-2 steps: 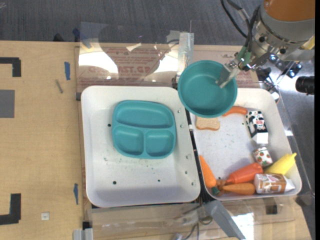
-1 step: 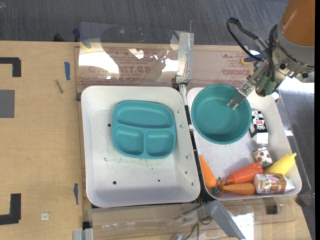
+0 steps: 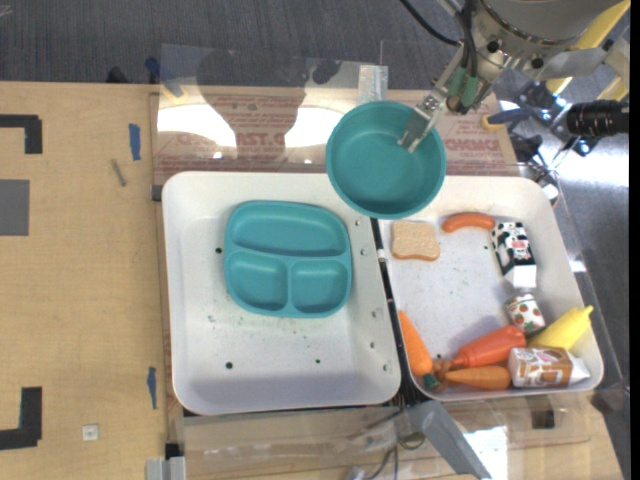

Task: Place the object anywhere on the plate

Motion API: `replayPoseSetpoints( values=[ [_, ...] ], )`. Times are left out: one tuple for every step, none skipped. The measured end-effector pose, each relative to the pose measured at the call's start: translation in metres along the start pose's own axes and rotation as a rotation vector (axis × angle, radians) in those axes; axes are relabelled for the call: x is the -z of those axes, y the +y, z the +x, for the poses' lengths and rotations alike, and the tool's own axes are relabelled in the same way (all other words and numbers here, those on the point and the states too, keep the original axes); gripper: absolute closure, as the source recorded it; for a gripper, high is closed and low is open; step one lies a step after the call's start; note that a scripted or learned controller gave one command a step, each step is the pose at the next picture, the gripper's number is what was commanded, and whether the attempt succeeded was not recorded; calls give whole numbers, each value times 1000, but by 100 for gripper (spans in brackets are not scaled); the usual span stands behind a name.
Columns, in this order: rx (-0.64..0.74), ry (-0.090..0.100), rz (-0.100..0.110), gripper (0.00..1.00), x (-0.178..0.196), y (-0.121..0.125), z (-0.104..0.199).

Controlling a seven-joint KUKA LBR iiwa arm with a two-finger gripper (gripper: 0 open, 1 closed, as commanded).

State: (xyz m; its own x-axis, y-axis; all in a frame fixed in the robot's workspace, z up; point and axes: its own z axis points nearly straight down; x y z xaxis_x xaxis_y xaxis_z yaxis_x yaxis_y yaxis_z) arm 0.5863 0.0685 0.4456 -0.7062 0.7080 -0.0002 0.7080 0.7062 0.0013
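Note:
A teal bowl hangs in the air over the back edge of both bins, near where they meet. My gripper comes down from the upper right and is shut on the bowl's far right rim, with one finger inside the bowl. In the left bin lies the teal plate, which has three compartments. The bowl's lower left edge is just past the plate's upper right corner in this view.
The right bin holds a bread slice, a sausage, a cow-patterned carton, a strawberry, a yellow piece, carrots and a juice box. The wooden bench lies to the left.

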Motion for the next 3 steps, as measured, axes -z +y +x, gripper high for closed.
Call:
replayPoseSetpoints(
  values=[
    [551,-8,-5,100,41,-42,28],
    [635,-2,-1,100,38,24,-7],
    [147,-1,0,100,41,-39,13]
  ],
)
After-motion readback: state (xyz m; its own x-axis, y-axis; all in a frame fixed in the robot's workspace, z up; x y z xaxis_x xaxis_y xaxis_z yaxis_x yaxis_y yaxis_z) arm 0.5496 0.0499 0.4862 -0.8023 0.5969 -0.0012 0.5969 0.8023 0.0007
